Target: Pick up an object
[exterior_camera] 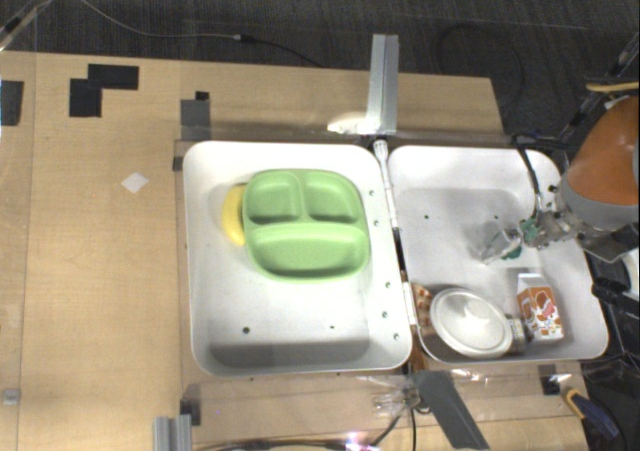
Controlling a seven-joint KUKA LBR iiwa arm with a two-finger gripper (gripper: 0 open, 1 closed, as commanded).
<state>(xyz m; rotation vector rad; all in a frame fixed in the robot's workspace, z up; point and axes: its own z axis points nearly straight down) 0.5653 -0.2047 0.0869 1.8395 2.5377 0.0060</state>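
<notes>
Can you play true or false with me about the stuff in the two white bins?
1. The green tray is in the left bin. True.
2. The metal bowl sits on the green tray. False: it is in the right bin, near the front edge.
3. Something yellow peeks out from the tray's left side. True.
4. The small carton is in the left bin. False: it lies in the right bin, right of the bowl.
5. The gripper is over the left bin. False: it is over the right bin.
</notes>
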